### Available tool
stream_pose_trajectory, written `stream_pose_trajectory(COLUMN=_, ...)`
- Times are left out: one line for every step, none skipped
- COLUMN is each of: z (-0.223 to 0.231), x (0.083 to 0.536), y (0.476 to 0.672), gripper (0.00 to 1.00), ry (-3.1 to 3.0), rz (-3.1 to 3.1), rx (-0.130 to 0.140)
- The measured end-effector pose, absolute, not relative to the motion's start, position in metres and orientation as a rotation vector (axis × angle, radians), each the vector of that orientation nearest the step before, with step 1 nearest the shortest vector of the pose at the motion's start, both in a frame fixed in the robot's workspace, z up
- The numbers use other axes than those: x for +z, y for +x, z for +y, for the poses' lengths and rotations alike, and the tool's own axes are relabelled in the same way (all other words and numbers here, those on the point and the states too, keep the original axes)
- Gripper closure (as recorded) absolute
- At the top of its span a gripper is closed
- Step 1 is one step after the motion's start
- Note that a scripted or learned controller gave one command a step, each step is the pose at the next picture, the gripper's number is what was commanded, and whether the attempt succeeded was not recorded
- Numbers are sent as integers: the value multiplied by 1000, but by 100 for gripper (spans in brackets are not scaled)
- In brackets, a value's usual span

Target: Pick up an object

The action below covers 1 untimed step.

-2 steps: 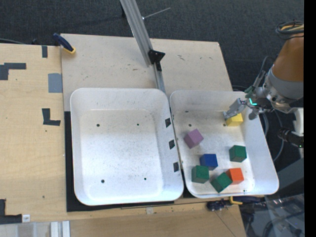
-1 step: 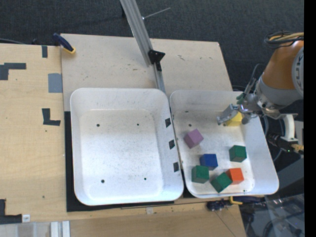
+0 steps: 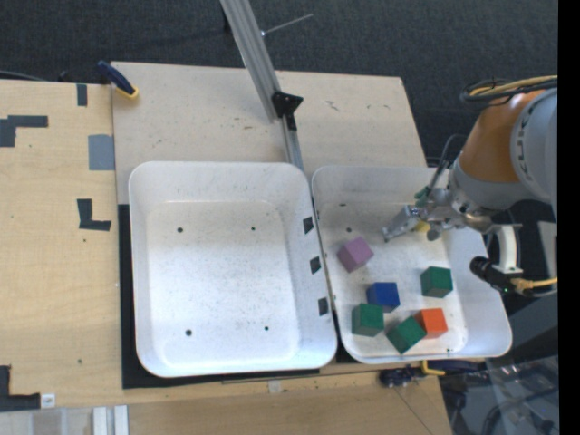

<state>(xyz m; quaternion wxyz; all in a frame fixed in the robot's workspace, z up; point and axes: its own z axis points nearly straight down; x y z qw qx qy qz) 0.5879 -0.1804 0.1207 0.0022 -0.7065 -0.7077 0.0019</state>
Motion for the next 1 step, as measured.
stream_pose_trajectory(z=-179, x=89, y=587, gripper=0, ry=-2217, rz=-2220, rx=6)
